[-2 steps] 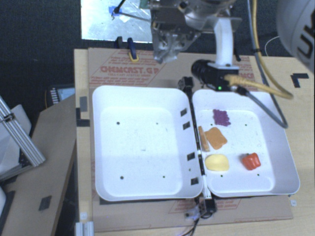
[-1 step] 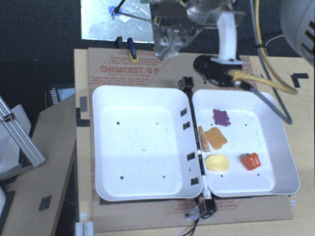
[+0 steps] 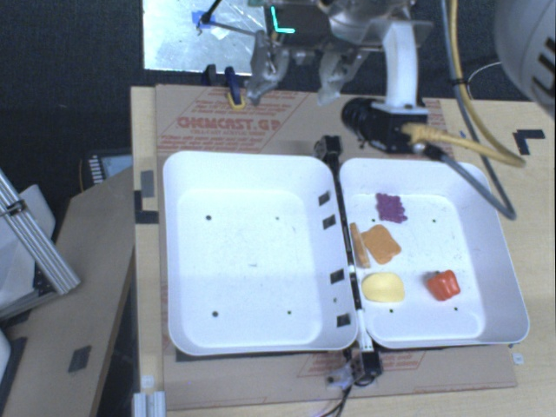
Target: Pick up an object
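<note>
While the left bin (image 3: 243, 250) shows only its bare white floor, the right bin (image 3: 486, 259) carries all the small things, and both bins rest side by side on a brown cardboard sheet (image 3: 230, 122) laid on the counter (image 3: 104, 259). Going from left to right in the right bin: a thin orange-brown stick (image 3: 355, 244) lies against the bin's left wall, its long axis running near to far along the divider. Just beside it, touching or nearly so, lies a flat orange piece (image 3: 381, 243), its longer side tilted from near-left to far-right. Below these sits a pale yellow lump (image 3: 383, 287), wider than tall, its long axis across the bin. Farther back is a purple grape cluster (image 3: 391, 207), roughly round. Nearest the right is a red pepper (image 3: 444, 285), stubby, its direction hard to tell. Above the far edge of the bins, over the cardboard, hangs the pincer (image 3: 294, 76); its two fingers stand apart with nothing between them, well away from every object.
</note>
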Robot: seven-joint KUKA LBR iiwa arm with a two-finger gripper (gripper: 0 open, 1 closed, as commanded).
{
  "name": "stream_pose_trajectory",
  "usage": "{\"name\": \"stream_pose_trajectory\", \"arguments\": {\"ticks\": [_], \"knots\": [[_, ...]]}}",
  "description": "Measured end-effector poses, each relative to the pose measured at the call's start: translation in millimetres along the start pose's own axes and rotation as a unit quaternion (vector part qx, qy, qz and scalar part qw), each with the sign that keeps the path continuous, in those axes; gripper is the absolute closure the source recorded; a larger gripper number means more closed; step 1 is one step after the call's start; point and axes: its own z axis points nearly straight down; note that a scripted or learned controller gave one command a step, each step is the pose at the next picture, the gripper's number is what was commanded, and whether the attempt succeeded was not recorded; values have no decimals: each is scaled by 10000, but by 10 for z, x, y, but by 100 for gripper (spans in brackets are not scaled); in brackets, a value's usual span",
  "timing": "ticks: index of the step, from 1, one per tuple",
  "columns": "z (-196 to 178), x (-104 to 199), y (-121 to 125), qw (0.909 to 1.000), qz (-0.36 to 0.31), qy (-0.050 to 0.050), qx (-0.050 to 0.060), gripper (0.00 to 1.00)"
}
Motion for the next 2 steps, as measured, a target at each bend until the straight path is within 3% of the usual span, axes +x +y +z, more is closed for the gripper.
{"name": "stream_pose_trajectory", "arguments": {"ticks": [1,2], "knots": [[-117,4,1,10000,-13,8,-14,100],[-112,4,1,10000,-16,6,-10,0]]}}
